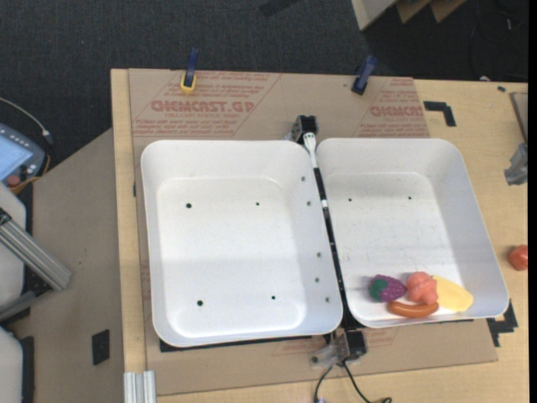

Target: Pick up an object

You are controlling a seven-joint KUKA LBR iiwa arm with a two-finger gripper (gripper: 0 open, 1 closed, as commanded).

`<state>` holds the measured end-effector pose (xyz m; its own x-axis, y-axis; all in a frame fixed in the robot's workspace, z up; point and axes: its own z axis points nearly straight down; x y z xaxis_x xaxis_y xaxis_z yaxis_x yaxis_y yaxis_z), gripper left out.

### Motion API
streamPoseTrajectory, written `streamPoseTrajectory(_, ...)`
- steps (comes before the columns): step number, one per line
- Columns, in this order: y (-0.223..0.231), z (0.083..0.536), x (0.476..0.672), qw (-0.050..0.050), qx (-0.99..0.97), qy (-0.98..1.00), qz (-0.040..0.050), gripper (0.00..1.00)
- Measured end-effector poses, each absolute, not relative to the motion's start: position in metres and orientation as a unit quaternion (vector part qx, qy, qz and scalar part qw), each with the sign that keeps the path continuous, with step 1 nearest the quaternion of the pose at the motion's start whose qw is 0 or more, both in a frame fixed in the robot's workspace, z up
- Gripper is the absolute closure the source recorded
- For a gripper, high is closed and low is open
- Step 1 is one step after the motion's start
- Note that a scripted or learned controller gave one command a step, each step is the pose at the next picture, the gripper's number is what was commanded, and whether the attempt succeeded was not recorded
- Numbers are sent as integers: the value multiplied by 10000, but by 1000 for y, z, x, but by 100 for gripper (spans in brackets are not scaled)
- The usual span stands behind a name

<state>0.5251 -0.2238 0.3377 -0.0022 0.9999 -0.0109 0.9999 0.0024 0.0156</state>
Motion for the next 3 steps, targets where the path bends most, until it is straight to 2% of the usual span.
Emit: streamPoseTrajectory(3,-225,369,527,163,7055,7085,31,100)
